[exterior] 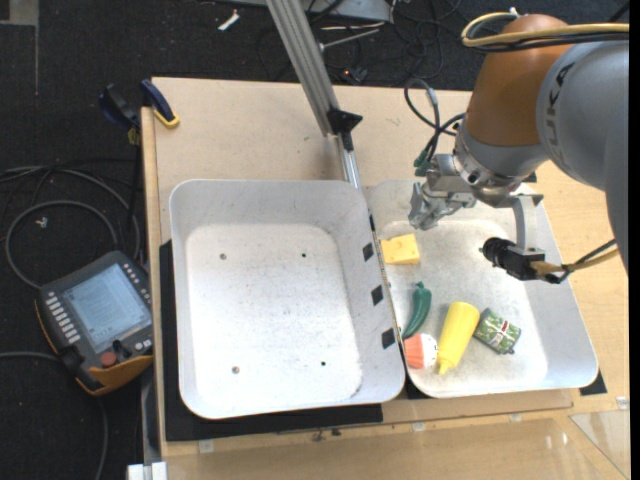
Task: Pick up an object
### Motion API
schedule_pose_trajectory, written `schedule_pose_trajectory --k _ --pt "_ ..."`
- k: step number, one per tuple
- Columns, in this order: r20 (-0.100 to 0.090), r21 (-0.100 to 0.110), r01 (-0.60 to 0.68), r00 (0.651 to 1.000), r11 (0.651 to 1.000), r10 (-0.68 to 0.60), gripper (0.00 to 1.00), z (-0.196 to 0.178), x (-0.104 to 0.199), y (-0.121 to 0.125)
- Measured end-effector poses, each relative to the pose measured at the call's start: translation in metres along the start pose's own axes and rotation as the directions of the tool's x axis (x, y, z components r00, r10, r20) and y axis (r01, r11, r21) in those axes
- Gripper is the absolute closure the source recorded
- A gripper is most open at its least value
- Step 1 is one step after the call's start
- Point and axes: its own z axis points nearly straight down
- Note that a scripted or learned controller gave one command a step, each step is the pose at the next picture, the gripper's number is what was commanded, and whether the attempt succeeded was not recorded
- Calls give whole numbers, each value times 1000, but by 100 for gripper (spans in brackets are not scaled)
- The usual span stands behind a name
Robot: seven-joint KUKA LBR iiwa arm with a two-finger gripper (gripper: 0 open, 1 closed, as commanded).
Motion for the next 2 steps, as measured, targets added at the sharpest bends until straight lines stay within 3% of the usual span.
schedule_pose_trajectory --k 2 --pt "0 0 1 1000 1000 -1 100 7 103 -27"
